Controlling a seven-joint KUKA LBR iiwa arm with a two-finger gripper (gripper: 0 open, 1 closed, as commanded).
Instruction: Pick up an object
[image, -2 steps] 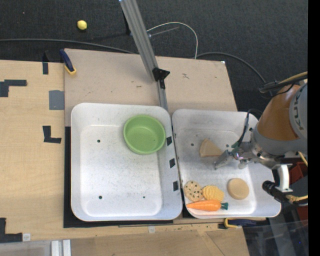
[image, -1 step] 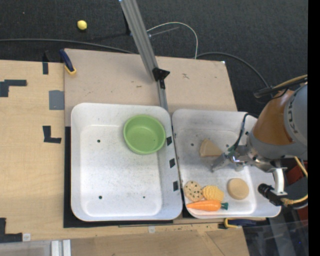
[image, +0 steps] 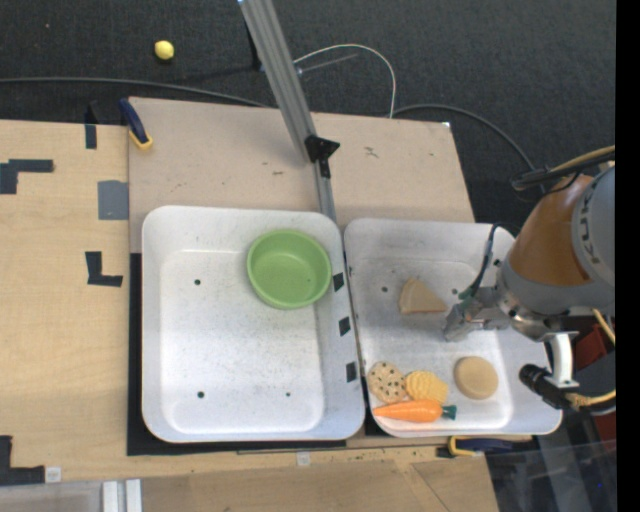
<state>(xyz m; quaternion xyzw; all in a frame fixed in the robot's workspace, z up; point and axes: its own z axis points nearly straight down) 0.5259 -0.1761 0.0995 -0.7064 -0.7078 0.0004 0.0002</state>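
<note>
The claw (image: 466, 322) hangs low over the right bin (image: 400, 255), near the middle of its floor, at the end of the grey arm (image: 560, 250) that enters from the right with its orange band above the wrist. Whether the claw is released or clenched cannot be told from this angle; nothing is seen in it.

Just to its left, close but seemingly apart from it, lies a tan wedge of bread (image: 421, 297). Just below and slightly right of the claw rests a round tan bun (image: 476, 377). Along the near edge of the same bin lie a chocolate-chip cookie (image: 385, 381), a round yellow cracker (image: 427, 386) touching it on its right, and an orange carrot (image: 412, 411) with a green end, lying flat just under both.

The left bin (image: 180, 330) holds a green bowl (image: 289, 268), upright, in its far right corner.

Beyond the bins, a grey pole (image: 285, 85) slants across the bench (image: 60, 250), and a small yellow ball (image: 164, 49) lies on the dark floor at the far left.
</note>
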